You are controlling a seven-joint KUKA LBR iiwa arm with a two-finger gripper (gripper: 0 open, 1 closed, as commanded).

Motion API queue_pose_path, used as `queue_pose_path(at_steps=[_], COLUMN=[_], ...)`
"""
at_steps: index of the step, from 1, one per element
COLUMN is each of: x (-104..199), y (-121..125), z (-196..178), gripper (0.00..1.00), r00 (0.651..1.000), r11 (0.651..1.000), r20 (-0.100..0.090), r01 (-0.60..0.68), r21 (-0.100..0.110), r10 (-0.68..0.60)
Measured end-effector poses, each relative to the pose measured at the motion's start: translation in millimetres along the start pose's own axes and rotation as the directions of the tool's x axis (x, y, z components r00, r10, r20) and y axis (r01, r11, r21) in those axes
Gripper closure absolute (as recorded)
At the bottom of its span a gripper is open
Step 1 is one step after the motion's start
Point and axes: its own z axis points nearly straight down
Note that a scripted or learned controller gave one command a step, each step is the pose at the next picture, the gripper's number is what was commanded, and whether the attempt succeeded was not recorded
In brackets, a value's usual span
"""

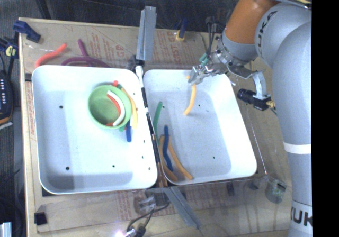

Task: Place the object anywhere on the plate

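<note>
A green plate (pixel 101 106) sits in the left bin (pixel 63 140), toward its upper middle. Red, white and green strips lie curved along the plate's right side. A yellow strip and a short blue piece (pixel 128 134) rest just off its right rim. My gripper (pixel 196 75) is over the upper edge of the right bin (pixel 222 146). It is shut on the top end of a yellow-orange strip (pixel 189 101), which hangs down from the fingers over the bin floor. The plate is well to the left of the gripper, across the divider between the bins.
In the right bin, a green strip (pixel 157 112), a blue strip (pixel 166 136) and several orange strips (pixel 173 164) lie along the left wall. A metal bar (pixel 145 32) stands behind the bins. Red and purple cables (pixel 79 60) lie on the bench at back left.
</note>
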Motion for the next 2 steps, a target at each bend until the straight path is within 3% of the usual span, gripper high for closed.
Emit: queue_pose_path(at_steps=[1, 2], x=[38.9, 38.6], y=[8.9, 8.9], z=[-17.0, -17.2], gripper=[1.00, 0.00], r00=[0.968, 0.968], r11=[0.968, 0.968], r20=[-0.001, -0.001], r01=[0.251, 0.251], r21=[0.004, 0.004], r10=[-0.251, -0.251])
